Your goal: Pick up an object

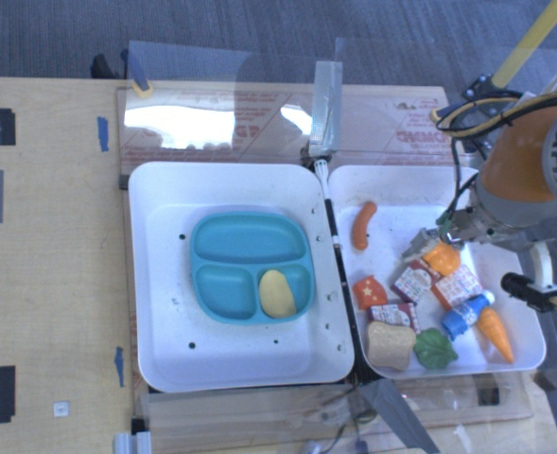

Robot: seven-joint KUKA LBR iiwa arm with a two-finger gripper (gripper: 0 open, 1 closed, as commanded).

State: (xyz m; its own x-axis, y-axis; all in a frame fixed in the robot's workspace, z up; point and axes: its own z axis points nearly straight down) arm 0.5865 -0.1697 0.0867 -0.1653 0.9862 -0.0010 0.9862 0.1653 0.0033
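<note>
- Arm (pixel 529 159) comes in from the right; orange band sits over the right bin's (pixel 524 357) far right corner.
- Hand (pixel 436 244) is low inside the right bin, at the upper edge of the object cluster, touching or just above a small orange block (pixel 443 258).
- Can't tell the hand's state: tips are dark and merge with the clutter, and nothing is clearly between them.
- Right bin contents: orange-red sausage (pixel 362 225) alone near the left wall, well apart from the rest.
- Cluster below the hand: red-and-white packets (pixel 413 283) and (pixel 456 287), small red box (pixel 370 292), another red-and-white packet (pixel 394 314) just beside it.
- Front row: tan bread-like piece (pixel 390 345), green leafy item (pixel 435 348) touching it, blue bottle (pixel 465 316) tilted, carrot (pixel 496 335) near the right wall.
- Left bin (pixel 155 282) holds a teal divided tray (pixel 231 253), three compartments.
- Yellow potato-like item (pixel 277 293) lies in the tray's lower right compartment.
- Both bins sit side by side on the wooden worktop (pixel 42 253), clear plastic sheet (pixel 221 112) behind them.
</note>
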